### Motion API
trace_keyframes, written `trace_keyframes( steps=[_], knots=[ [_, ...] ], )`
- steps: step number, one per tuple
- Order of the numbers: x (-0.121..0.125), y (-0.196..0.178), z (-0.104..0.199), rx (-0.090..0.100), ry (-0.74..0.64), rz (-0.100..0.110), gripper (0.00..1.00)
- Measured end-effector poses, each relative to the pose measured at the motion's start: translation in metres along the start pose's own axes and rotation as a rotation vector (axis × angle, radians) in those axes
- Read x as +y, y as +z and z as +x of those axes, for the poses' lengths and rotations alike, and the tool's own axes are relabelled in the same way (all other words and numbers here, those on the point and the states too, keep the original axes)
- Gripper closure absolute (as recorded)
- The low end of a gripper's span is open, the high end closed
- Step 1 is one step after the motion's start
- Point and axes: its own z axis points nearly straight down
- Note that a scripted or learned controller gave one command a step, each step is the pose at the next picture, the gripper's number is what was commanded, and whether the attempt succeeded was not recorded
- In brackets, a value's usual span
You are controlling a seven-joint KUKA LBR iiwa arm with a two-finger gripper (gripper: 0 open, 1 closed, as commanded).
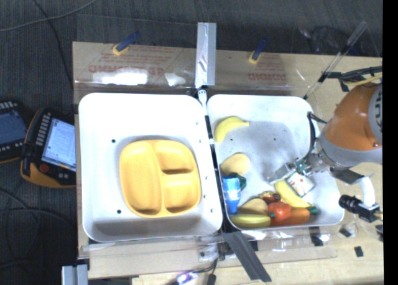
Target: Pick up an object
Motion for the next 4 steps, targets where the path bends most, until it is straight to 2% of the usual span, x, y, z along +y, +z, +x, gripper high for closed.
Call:
trace_keyframes(
  steps=[1, 2, 3, 4],
  knots=[
    [0.006, -0.012, -0.018, 0.017, -0.001, 0.009, 0.0],
    [0.002, -0.001, 0.027, -0.005, -0.171, -0.002, 0.0],
    [-0.025, -0.002, 0.015, 0.003, 0.28, 0.002, 0.0],
    [-0.023, -0.012, 0.016, 0.005, 0.278, 0.0, 1.0]
  ],
)
